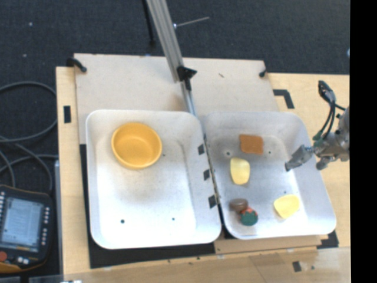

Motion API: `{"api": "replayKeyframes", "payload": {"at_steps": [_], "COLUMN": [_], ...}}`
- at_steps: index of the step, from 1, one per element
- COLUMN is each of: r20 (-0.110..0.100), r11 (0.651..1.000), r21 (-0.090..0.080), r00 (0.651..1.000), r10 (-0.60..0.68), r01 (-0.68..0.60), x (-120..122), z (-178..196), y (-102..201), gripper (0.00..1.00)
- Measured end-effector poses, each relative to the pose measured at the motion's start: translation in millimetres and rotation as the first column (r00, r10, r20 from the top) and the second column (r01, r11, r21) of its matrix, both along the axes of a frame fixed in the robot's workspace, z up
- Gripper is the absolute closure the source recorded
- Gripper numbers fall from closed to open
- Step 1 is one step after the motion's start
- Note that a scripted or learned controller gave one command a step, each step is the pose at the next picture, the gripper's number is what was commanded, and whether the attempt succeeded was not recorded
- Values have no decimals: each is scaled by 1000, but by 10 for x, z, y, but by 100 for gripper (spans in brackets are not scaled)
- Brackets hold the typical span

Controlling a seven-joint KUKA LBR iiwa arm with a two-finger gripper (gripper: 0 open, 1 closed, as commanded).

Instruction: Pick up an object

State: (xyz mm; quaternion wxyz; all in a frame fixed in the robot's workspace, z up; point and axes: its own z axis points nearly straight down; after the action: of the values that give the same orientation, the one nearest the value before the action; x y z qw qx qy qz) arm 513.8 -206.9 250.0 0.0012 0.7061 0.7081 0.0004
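Approach is under way: gripper (301, 158), jaw state untellable, is poised at right bin's (318, 208) right edge; descent onto a block (240, 171) is needed.

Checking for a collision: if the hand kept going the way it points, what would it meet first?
The hand points left into the right bin. Likely first contact is the pale yellow block, or the bin floor before it; height is unclear.
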Motion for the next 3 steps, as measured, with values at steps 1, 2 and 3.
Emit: {"api": "replayKeyframes", "payload": {"at_steps": [1, 2, 3], "r20": [0, -6, -5], "r11": [1000, 1000, 1000], "r21": [0, 1, 0], "r00": [1000, 1000, 1000], "r10": [-1, -2, -3], "r01": [1, 2, 3], "x": [0, -56, -57], "z": [1, -613, -1058], "y": [0, 11, -62], "gripper": [0, 0, 0]}}
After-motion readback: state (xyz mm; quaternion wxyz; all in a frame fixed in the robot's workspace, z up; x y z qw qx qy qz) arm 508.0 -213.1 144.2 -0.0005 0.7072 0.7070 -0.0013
